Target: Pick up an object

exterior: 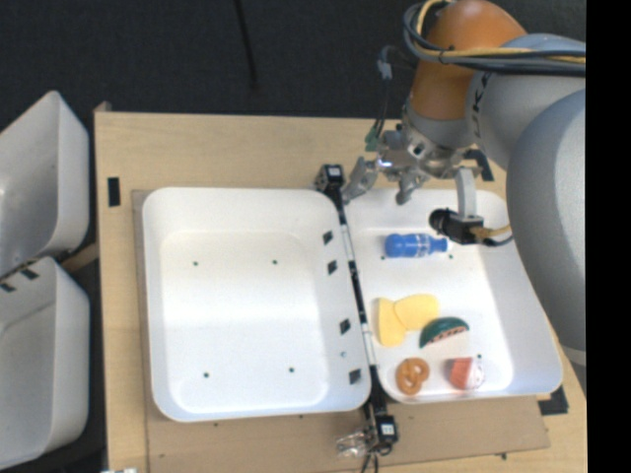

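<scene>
The gripper (431, 187) is hovering with fingers spread above the blue bottle (414, 246), which is probably light, stiff and prone to rolling; gripping across its middle looks best.

Left shallow white plastic bin (168, 264): floor bare across its whole span, open to approach from above.

Right shallow white plastic bin (523, 333): crowded toward near end. Small blue plastic bottle (412, 246) lies on its side mid-bin, with bare floor around it. Nearer the front, flat yellow cheese-like pieces (402, 317) and a watermelon-slice toy (443, 330) sit just beside each other; an orange pretzel-shaped toy (412, 374) and a red-and-white toy piece (466, 372) lie near the front wall.

Far end of right bin overhung by the grey arm's two-finger gripper (419, 180). Raised divider rail with black clips (350, 284) separates bins.
</scene>
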`<state>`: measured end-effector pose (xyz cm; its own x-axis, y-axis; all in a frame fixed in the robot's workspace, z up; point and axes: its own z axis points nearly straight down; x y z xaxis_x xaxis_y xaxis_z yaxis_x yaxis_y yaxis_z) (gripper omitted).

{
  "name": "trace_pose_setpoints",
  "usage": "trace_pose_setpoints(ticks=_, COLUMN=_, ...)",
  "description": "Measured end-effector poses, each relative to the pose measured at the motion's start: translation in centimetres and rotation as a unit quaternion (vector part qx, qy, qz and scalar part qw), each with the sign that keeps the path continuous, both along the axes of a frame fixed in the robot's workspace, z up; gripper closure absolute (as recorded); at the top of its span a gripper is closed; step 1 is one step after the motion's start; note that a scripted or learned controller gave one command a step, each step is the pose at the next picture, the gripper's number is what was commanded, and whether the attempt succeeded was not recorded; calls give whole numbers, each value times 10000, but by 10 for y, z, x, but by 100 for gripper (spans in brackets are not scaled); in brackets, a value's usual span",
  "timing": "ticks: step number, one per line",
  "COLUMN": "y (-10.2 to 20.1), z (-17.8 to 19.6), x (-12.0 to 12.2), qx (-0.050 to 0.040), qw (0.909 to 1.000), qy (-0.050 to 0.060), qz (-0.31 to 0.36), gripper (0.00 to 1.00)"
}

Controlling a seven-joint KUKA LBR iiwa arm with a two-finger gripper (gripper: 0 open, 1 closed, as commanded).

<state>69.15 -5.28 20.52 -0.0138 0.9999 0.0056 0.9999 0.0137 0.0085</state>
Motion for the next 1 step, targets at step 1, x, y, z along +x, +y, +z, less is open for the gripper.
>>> trace_pose_setpoints(ticks=1, y=-53, z=-92, x=-1, qx=-44, qw=10000, qy=14, qz=-70, gripper=0)
